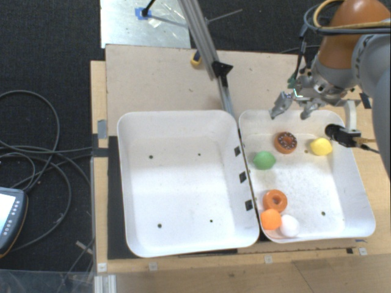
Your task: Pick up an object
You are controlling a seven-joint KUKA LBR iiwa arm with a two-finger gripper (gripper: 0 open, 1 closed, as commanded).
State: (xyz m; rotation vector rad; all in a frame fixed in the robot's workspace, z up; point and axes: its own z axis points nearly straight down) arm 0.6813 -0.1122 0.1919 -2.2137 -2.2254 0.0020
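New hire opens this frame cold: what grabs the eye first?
Probably the gripper, fingers spread, hanging over the far rim of the right bin with nothing between them. Next, the bright clutter in that bin: a chocolate donut and yellow ball nearest the gripper, a green ball by the divider, then an orange ring, orange ball and white ball bunched at the near corner.

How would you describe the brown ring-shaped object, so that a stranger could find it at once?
Look in the right bin, at its far end, just below the gripper. The chocolate doughnut lies between the green ball and the yellow object. It alone is dark brown with speckles; the other ring is orange.
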